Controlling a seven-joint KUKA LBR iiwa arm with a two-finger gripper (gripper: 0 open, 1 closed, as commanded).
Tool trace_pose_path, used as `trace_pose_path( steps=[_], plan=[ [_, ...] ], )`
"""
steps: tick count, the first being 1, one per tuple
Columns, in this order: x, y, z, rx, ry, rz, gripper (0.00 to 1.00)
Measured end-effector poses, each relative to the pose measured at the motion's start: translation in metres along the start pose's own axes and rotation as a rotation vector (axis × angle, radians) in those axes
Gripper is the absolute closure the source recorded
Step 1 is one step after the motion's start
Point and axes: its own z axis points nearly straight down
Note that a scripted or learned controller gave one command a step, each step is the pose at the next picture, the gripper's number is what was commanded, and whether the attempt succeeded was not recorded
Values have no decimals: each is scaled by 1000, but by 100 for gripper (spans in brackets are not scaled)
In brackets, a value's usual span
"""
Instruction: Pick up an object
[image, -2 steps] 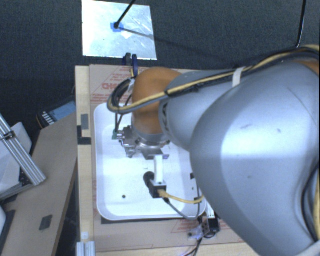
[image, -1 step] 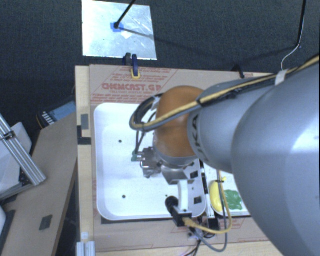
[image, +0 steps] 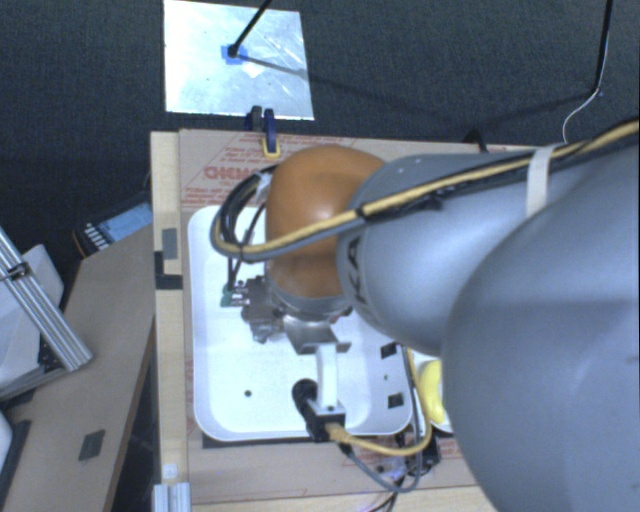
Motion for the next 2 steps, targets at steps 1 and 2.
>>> trace_pose_path(
  steps=[1,2],
  plan=[
    [-9,87,2,-3,-3,9,100],
    [-6,132,139,0,-4,7,100]
  ],
)
